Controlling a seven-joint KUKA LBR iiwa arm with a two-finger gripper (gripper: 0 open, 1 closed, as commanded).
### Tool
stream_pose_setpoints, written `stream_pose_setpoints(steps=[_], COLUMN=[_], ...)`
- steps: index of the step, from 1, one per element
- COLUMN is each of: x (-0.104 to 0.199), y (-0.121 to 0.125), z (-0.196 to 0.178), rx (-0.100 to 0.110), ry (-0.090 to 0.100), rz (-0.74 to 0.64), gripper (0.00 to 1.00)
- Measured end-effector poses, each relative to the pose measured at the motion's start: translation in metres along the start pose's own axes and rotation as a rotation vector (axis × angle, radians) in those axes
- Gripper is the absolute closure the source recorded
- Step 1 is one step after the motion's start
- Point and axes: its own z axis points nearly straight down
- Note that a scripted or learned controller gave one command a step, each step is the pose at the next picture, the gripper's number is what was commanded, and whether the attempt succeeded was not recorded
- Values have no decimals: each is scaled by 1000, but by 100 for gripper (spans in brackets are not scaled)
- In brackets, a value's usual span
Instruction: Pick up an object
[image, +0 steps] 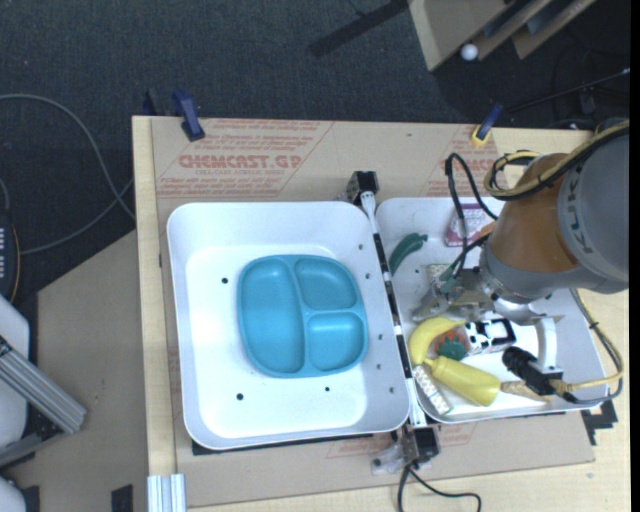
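Note:
My gripper (447, 291) reaches down into the right bin (590, 352), under the grey arm with its orange band. Just below it lie a yellow banana (428, 335), a small green object (453, 349) and a black-and-white patterned piece (486, 334). A yellow bottle (466, 381) with a ribbed white cap rests by the bin's front edge. A green curved piece (405, 247) lies at the bin's back left, and a pink card (457, 229) sits behind the gripper. I see nothing clearly between the gripper's tips, and the wrist hides part of the bin.
The left bin (200, 300) holds a blue divided plate (300, 313) near its middle. Black clips (362, 185) mark the seam between the bins. The arm's bulk covers the right bin's back right part.

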Motion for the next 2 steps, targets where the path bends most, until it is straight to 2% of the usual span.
stream_pose_setpoints(steps=[1,2], x=[-9,-63], y=[-56,-12], z=[0,0], rx=[-1,-3], ry=[0,-2], rz=[0,1], gripper=[0,0])
